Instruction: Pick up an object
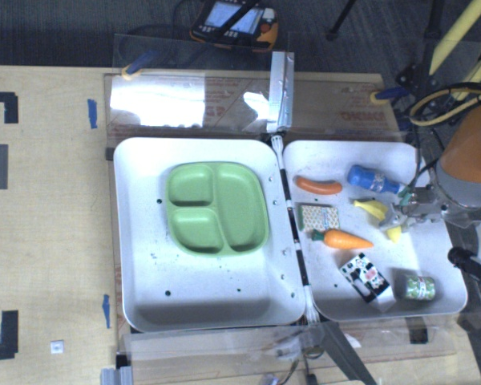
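Observation:
The right bin (433,155) holds several small objects. A red-orange sausage (318,186) lies at its back left, with a blue bottle (374,180) to the right of it. Further forward are a yellow banana-like piece (370,208), a patterned square pad (318,216), an orange carrot (347,239), a black-and-white box (364,277) and a green can (420,288). My gripper (406,212) is low in the right bin, just right of the yellow piece. A small yellow bit (394,233) shows right below the gripper. The grey arm with its orange band (470,152) comes in from the right.
The left bin (136,239) holds a green divided plate (218,207). A metal divider (289,215) separates the two bins. Clear plastic sheeting (192,99) stands behind the bins. Cables (445,103) and a handheld pendant (234,20) lie beyond the bench.

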Tool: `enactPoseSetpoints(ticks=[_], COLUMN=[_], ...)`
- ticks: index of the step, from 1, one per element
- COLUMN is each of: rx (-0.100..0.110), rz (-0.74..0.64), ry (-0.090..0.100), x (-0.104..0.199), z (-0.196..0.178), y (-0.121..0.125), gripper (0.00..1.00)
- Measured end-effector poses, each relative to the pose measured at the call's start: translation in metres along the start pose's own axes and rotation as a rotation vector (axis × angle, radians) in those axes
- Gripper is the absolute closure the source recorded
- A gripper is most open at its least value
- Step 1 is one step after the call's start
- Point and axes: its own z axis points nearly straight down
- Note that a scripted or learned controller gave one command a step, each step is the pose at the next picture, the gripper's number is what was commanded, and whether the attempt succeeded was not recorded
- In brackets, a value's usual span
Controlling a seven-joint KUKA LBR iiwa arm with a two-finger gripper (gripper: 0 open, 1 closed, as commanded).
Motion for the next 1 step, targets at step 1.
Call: enactPoseSetpoints(ticks=[1], rx=[-0.001], rz=[-0.069], ry=[-0.004], x=[0.0631], z=[-0.1007], y=[-0.0229], gripper=[1.0])
